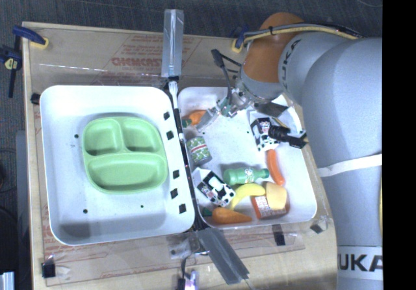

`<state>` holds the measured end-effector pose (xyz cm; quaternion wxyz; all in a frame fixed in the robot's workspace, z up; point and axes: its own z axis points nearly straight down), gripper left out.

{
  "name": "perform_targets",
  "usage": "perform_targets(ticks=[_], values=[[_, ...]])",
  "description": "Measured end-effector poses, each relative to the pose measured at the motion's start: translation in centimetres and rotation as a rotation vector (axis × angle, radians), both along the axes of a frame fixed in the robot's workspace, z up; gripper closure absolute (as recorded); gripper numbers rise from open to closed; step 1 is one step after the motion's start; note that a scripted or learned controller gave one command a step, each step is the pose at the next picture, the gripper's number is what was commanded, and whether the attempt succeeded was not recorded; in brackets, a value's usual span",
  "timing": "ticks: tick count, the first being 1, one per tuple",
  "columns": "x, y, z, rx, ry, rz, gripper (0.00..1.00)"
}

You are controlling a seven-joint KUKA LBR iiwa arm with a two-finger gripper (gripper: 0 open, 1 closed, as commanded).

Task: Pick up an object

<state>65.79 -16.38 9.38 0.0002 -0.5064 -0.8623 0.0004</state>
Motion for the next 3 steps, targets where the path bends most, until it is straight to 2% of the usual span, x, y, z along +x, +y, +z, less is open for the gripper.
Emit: perform_targets(ticks=[1,2,3], values=[[0.1,-0.1,1.2,-0.004,-0.001,0.003,1.0],[-2.2,-2.3,-0.2,0.001,0.002,0.243,1.0],[-1.7,0.1,11.1,-0.002,-0.002,0.195,1.0]])
